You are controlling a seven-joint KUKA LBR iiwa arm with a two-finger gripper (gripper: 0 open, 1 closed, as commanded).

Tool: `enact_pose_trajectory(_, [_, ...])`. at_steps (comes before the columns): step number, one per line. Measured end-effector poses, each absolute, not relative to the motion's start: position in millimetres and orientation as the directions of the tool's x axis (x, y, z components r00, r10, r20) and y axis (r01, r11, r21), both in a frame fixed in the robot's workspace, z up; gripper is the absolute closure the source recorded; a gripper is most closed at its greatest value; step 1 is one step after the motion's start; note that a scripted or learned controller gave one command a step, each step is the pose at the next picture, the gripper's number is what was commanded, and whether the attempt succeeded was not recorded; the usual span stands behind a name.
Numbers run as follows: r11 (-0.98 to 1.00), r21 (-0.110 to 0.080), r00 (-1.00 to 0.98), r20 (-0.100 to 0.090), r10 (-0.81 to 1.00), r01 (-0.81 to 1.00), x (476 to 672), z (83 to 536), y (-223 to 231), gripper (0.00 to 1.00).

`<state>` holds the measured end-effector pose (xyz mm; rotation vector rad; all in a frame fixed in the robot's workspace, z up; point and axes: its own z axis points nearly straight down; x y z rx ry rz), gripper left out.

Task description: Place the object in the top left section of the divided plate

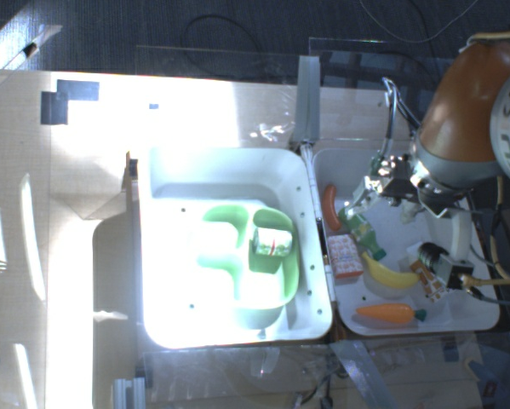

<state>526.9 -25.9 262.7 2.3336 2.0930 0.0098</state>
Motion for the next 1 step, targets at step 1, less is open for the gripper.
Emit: enact_pose_trajectory(1, [-0.463, 0.006, 0.463, 0.002, 0.886, 0.886, 541.1, 295.1, -85.7, 0.00])
